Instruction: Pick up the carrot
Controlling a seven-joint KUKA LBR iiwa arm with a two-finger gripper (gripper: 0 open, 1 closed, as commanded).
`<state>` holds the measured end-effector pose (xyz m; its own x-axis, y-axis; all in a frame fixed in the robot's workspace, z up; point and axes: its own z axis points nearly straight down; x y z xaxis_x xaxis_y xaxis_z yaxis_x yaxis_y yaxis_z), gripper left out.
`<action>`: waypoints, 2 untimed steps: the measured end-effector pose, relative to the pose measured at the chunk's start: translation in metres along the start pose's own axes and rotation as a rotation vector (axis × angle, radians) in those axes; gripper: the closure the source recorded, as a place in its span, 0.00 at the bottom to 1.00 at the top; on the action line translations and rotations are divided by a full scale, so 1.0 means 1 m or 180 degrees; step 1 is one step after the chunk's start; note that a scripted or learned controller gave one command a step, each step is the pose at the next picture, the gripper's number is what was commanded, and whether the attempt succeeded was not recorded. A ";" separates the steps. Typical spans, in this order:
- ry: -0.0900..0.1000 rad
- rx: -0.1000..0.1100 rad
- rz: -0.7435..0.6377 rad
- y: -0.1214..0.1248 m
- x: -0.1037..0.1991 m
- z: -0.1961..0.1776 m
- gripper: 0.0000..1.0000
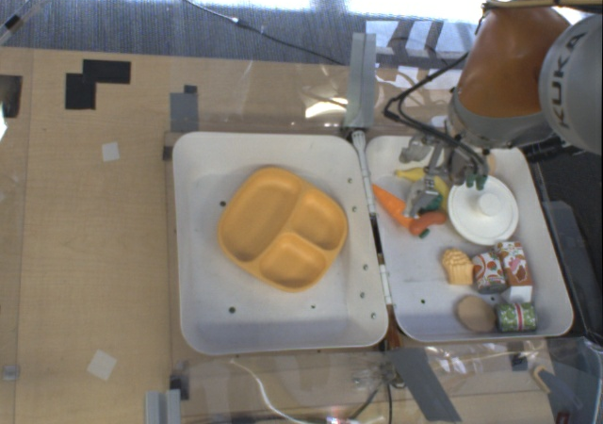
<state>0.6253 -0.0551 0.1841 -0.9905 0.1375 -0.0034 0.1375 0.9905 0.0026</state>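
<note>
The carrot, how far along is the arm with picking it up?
Done: the tool has been brought over the right bin, directly by the carrot. In hand: it sits at the carrot's right end, among the toy food beside the white plate. Left: the carrot is lying on the bin floor, so the lift remains. Whether the tool grips it I cannot tell.

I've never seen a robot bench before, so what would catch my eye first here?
Probably the yellow divided plate, alone in the left bin. Next, the grey-and-orange arm reaching in from the right, its gripper low over the orange carrot in the cluttered right bin.
</note>
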 end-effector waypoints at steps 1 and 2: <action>-0.0036 0.0001 0.0456 -0.045 0.000 0.094 0.00; -0.0029 0.0005 -0.0276 -0.027 0.001 0.095 0.00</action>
<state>0.6214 -0.0818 0.0890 -0.9986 0.0512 -0.0126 0.0512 0.9987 0.0003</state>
